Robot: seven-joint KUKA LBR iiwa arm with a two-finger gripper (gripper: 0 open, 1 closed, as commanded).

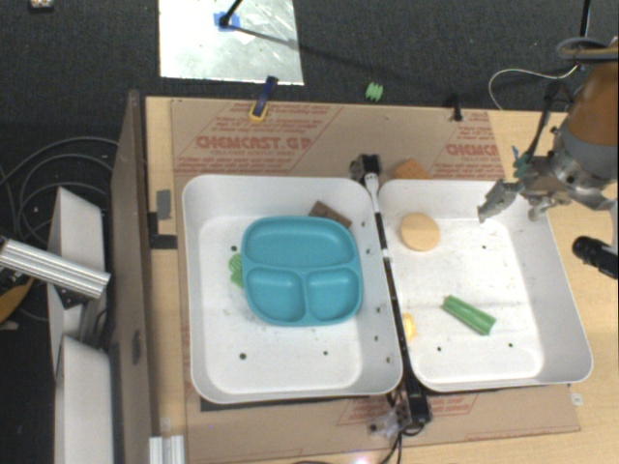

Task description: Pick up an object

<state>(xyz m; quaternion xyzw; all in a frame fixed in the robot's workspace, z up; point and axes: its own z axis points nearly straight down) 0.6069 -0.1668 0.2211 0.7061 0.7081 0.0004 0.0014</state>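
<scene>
We see two white bins side by side on the table (242, 138). The left bin (208, 288) is mostly taken up by a big blue tray (300, 271) with three dips in it. A bit of something green (235, 269) peeks out at the tray's left edge, and a brown piece (331, 213) peeks out at its top right. Little room is left around the tray there.

The right bin (542, 298) has much more open room. A round, flat tan thing (420, 231), like a cookie, lies near its top left corner. A green stick-shaped thing (469, 315) lies lower down, near the middle, well apart from the tan one. A small yellow bit (408, 328) sits by the wall between the bins. Much of the white floor is bare, dotted with small dark holes.

The grey arm (590, 143) reaches in from the right over the top right edge of the right bin. Its end effector (513, 196) hangs at the far wall. We cannot tell if its fingers are wide or narrow. Nothing shows between them. It is well apart from the tan thing and the green stick.

An orange bit (410, 169) lies on the table just behind the right bin.
</scene>
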